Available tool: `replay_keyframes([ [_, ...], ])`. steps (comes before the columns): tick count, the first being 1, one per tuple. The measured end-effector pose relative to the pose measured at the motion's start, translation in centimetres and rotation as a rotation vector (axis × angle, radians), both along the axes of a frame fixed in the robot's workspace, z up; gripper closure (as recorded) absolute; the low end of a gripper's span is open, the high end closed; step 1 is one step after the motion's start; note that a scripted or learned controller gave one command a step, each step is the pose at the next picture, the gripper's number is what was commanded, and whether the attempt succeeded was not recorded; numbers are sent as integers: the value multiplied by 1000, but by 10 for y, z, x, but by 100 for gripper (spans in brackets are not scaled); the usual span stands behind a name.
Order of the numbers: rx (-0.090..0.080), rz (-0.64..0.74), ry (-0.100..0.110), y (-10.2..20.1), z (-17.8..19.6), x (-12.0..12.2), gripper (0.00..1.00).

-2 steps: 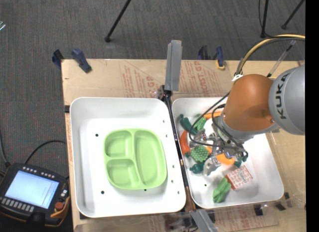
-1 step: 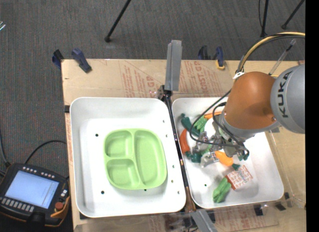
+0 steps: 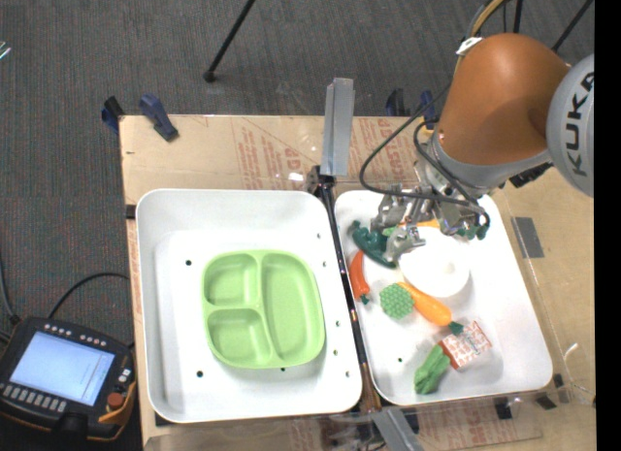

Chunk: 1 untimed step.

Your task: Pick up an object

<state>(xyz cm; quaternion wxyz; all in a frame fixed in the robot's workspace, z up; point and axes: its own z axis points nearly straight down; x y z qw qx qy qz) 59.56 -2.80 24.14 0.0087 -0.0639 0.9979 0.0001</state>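
Note:
My gripper [image 3: 402, 230] hangs low over the back left part of the right bin [image 3: 519, 323], under the orange wrist band. It is just above a dark green toy [image 3: 370, 240] and the back edge of a white round dish [image 3: 439, 275]. Something small and yellowish shows by the gripper's tip, and I cannot tell whether it is held. In front lie an orange carrot [image 3: 433, 306], a round green knobbly piece [image 3: 395, 300], a slim orange-red pepper [image 3: 359, 275], a red and white box [image 3: 467, 344] and a green leafy piece [image 3: 431, 370].
The left bin [image 3: 165, 342] holds a light green divided plate [image 3: 262, 308]. A grey upright post [image 3: 337, 129] stands behind the ridge where the two bins meet. A teach pendant [image 3: 63, 371] lies on the floor at the lower left.

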Motion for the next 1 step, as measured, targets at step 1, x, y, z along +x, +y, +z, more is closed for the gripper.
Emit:
replay_keyframes([
  [1, 0, 150, 14, 36, 8, 48, 100],
])
